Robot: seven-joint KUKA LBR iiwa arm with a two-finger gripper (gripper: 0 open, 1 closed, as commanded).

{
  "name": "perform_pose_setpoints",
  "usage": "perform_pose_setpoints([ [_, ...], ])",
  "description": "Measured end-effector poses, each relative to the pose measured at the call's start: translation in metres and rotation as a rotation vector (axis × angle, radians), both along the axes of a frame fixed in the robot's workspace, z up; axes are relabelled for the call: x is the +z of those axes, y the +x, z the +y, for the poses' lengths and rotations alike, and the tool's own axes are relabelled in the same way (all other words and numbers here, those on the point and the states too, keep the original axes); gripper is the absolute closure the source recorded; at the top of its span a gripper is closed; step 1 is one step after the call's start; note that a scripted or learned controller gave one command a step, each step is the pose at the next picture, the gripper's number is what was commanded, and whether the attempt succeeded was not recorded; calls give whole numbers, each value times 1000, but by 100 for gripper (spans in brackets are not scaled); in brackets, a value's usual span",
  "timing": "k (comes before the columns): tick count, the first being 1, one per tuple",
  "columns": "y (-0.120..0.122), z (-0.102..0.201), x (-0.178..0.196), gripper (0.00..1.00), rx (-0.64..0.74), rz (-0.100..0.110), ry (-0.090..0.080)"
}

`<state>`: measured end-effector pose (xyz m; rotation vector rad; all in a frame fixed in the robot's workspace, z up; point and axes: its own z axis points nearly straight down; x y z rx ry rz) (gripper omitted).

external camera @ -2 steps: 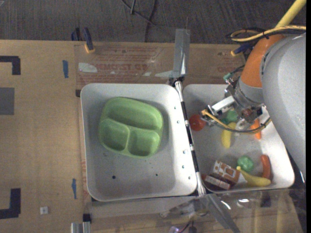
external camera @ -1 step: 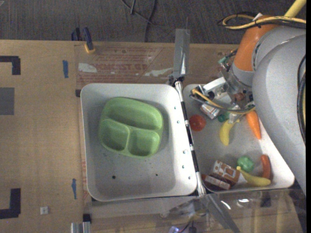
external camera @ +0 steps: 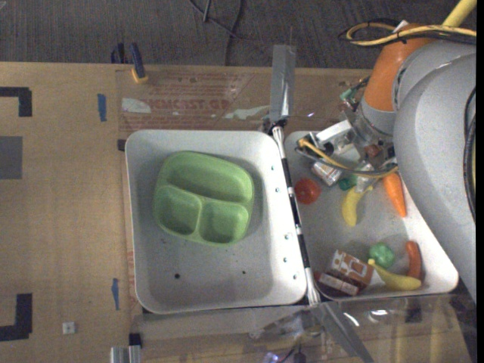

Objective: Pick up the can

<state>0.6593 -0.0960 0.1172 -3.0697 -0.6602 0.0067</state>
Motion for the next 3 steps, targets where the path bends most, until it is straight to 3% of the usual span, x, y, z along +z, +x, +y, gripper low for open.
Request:
perform_pose_setpoints([
  [1, 0, 1, 8, 100, 4, 3, 0],
  [2, 0, 1, 8, 0, 4, 4, 0],
  [3, -2, -2, -30, 0, -156, -5, 1],
])
